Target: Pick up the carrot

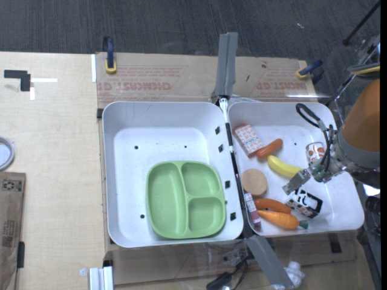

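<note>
The carrot point(278, 219) is orange with a small green end. It lies on its side near the front edge of the right bin point(344, 219). Just behind it, and touching it, lies a slimmer red-orange stick-shaped item point(272, 205). My gripper point(300, 187) hangs low over the right bin, reaching in from the right. It is above and to the right of the carrot, close to the banana's end. Nothing orange shows at its tip. A black-and-white piece point(307, 203) sits right under it, between it and the carrot.
The right bin also holds a yellow banana point(282, 166), a red sausage point(269, 148), a pink box point(248, 139), a round tan disc point(254, 182) and a small can point(314, 152). In the left bin lies a green divided plate point(186, 199).
</note>
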Controlling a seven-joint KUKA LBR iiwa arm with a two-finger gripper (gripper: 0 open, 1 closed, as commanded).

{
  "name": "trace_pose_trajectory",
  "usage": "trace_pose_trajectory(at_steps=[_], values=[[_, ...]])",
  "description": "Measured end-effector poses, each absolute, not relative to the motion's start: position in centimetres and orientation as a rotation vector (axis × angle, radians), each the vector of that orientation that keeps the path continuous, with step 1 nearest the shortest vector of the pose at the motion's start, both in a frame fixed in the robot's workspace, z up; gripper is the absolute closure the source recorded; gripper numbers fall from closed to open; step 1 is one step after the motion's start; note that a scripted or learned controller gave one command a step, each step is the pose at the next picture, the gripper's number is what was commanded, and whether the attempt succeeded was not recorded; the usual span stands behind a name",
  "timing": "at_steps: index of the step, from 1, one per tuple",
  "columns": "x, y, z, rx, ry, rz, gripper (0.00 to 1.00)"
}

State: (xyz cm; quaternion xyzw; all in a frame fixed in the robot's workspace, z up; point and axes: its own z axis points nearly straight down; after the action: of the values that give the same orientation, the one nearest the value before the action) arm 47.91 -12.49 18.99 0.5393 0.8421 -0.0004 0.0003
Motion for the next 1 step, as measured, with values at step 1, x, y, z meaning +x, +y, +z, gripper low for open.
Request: trace_pose_trajectory(at_steps=[1], values=[[55.01,-10.66,9.74,1.337,2.830,0.004,0.00]])
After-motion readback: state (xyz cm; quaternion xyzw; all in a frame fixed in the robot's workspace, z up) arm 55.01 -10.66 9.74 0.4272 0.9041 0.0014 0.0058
